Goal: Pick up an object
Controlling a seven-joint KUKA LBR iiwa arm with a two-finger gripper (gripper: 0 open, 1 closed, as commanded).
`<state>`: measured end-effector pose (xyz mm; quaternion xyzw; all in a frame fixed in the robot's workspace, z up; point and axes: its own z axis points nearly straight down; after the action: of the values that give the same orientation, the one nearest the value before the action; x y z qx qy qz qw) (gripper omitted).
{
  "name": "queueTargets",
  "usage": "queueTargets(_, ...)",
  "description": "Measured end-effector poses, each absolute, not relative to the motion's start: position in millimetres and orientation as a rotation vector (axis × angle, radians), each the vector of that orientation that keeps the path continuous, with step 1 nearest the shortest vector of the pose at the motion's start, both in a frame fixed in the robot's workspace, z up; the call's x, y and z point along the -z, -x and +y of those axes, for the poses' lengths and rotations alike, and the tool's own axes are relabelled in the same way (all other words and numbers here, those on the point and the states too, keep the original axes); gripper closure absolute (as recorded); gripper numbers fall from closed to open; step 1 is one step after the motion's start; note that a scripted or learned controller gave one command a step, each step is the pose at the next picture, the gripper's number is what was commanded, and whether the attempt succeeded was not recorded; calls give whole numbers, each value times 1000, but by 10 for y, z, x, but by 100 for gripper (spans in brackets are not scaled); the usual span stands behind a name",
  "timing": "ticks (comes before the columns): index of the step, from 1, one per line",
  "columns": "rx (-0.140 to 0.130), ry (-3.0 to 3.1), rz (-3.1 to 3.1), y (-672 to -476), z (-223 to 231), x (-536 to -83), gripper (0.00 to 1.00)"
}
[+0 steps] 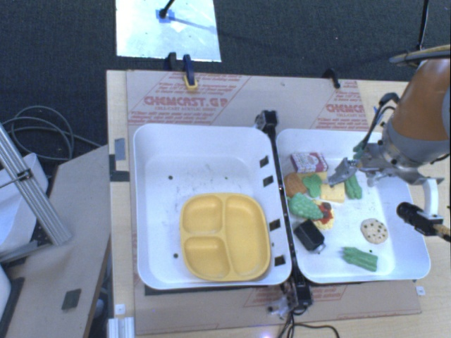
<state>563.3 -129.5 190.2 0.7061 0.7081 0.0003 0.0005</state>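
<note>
A: When we checked the overhead view, the claw (pixel 347 169) sat low in the right bin (pixel 409 270), at the upper edge of the toy pile. We couldn't tell whether it was spread or shut, and nothing visibly sat in it.

B: Nearest target?

A: We picked the small green piece (pixel 353 187), just beside the claw tip and touching a yellow wedge (pixel 335 193). Red-and-white box (pixel 309 162) lay to its left, a bigger green lump (pixel 306 206) below that.

B: Handling?

A: We judged it light, rigid plastic, smooth, likely to squirt out if pinched near an end. We'd have taken it across the narrow middle.

B: Alternatives?

A: Cookie (pixel 373 231) lay flat and apart, so hard to get under. Green pod (pixel 360 258) near the front wall was clear of neighbours, an easier pinch. Black block (pixel 309 234) sat against the divider, with poor access.

B: Left bin?

A: We saw the yellow divided tray (pixel 225 236) in the left bin (pixel 162 153), too wide for the claw.
</note>
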Motion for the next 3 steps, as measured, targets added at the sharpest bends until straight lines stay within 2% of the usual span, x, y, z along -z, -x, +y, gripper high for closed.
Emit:
queueTargets(1,-16,-2222,2217,-5370,-1288,-844,0)
queueTargets(2,-14,-2205,2211,-5535,-477,-1932,0)
queueTargets(3,-6,-2212,2219,-6216,-840,-1961,0)
